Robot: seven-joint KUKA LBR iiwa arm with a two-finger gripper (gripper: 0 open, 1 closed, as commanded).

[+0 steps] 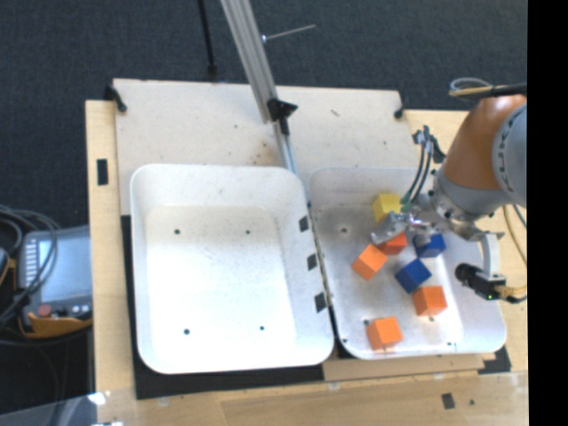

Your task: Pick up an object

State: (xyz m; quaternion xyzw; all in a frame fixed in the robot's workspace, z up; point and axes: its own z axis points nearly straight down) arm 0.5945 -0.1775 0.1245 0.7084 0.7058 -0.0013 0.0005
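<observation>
Right of centre in the frame, the hand (397, 230) sits low in the right bin (342, 238), w/ the grey arm (484, 162) coming in from the frame's right edge. Can't tell if it's open, closed or gripping; the tips are a small blur among blocks.

Blocks, all in the right bin:
- yellow block (386, 206) – just above-left of the hand, touching or nearly so
- red-orange block (394, 244) – right under the hand, partly covered by it
- orange block (370, 262) – just below-left, turned cornerwise
- small blue block (430, 244) – just right of the hand
- big blue block (413, 274) – below-right, near
- 2 more orange: one (429, 300) lower right, one (384, 332) near the bottom rim, both well apart from the hand

Left bin (222, 264) shares the worktop (213, 114), alongside.

Judgement: the likely target is the red-orange block, since it lies directly beneath the hand, a touch toward the frame's bottom. Blocks are cube-ish, so no real long axis to line up with. Nothing is visibly lifted, so the pick isn't done. Risk: neighbours crowd both sides, so the hand may nudge the yellow or small blue block.
</observation>
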